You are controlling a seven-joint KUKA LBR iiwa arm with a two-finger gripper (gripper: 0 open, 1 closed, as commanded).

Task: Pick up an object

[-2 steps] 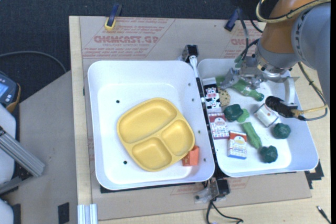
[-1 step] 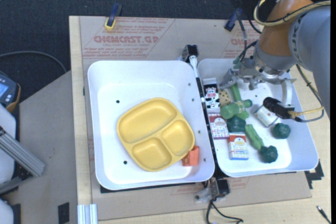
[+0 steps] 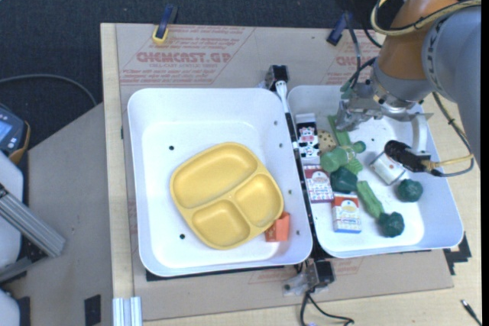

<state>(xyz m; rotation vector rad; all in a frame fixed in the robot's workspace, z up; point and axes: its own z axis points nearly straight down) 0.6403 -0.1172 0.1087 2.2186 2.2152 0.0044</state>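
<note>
Green soft toy (image 3: 341, 159) is lying in the right bin (image 3: 443, 233), among cards and green pieces; likely light, yielding, best pinched across its narrow body. Gripper (image 3: 348, 121) is hovering just above it, its spread indiscernible.

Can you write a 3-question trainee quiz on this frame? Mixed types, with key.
1. True or false: the yellow divided tray lies in the right bin.
2. The small orange block touches which edge of the tray? A) near-right B) far-left C) far-right
3. The gripper hovers over the ____ bin.

Key: 1 false, it lies in the left bin; 2 A; 3 right.
</note>
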